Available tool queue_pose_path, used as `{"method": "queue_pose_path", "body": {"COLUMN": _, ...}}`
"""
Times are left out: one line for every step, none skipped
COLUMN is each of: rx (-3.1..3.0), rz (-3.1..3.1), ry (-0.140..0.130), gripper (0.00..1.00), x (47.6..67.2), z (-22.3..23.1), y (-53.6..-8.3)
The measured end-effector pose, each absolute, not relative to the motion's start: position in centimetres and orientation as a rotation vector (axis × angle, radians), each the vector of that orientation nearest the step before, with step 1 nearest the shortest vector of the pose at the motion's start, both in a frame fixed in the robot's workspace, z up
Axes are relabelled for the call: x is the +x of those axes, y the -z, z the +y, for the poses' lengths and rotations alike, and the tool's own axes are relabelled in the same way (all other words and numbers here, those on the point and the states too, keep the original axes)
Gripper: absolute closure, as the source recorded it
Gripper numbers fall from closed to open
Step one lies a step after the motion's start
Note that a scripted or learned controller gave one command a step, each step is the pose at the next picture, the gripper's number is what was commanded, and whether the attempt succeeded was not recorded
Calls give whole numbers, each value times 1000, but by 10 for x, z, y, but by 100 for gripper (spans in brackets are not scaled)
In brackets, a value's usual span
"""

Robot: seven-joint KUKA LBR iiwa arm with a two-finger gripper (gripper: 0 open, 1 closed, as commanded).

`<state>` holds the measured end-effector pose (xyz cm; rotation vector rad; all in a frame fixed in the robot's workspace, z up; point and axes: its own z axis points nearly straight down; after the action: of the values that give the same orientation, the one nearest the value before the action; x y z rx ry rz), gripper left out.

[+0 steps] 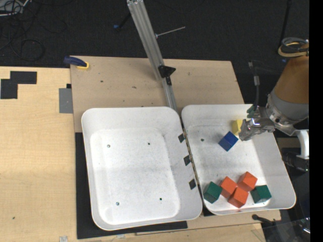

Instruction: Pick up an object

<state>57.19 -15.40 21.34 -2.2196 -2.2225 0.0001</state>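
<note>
The gripper hangs over the right bin; its grasp state cannot be told. A yellow block and blue block lie just beside it, with orange and green blocks clustered nearer. The left bin sits on a wooden bench before a dark floor.

Grey arm with orange band entering from three o'clock, wrist angled toward nine o'clock, gripper low at frame's right-centre

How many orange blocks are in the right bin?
3, clustered near the front edge of the right bin: one beside a green block, one behind, one in front. None seem hidden.
</note>
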Motion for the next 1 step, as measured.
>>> {"method": "queue_pose_path", "body": {"rx": -2216, "rz": -2225, "ry": 2, "gripper": 100, "x": 579, "z": -104, "y": -224}}
